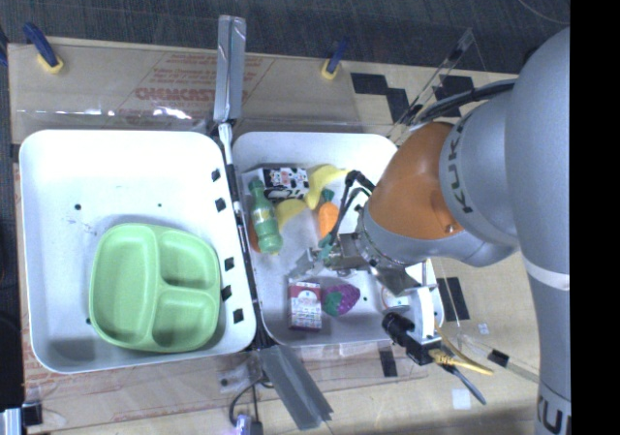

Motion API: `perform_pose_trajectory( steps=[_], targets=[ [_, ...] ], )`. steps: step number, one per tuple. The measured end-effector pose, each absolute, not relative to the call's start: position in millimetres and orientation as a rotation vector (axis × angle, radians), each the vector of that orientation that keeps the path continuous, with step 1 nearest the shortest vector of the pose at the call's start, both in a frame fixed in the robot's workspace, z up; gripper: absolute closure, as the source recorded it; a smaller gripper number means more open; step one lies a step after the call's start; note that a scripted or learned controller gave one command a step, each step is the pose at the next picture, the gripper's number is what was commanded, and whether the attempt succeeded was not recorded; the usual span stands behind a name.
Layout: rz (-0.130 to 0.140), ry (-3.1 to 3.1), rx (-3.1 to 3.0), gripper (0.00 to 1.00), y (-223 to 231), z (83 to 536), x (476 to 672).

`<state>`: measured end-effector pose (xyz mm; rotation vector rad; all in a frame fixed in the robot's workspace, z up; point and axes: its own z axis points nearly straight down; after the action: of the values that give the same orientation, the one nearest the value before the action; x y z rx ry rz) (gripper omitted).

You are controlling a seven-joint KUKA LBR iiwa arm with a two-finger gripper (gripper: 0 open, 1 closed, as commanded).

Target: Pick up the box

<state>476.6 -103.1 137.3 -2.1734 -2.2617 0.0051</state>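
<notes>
A small red and white box (pixel 305 305) lies near the front edge of the right bin (pixel 291 144). A second carton with a black and white pattern (pixel 284 178) lies at the back of that bin. My gripper (pixel 332 251) hangs low over the middle of the right bin, just above and to the right of the red box, beneath the orange band (pixel 412 196) of the arm. Nothing shows as held in it.
The right bin also holds a green bottle (pixel 263 222), a yellow item (pixel 325 181), an orange carrot-like piece (pixel 329 220) and a purple and green item (pixel 339 299). A green divided plate (pixel 155 286) lies in the left bin (pixel 58 171).
</notes>
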Motion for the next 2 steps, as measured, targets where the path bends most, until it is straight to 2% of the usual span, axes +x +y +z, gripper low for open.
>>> perform_pose_trajectory(
  steps=[1, 2],
  targets=[
    [0.003, -2.345, -2.083, 0.0, -91.3, 90.5, 475.6],
    [0.006, -2.348, -2.077, 1.0, -91.4, 99.5, 475.4]
  ],
)
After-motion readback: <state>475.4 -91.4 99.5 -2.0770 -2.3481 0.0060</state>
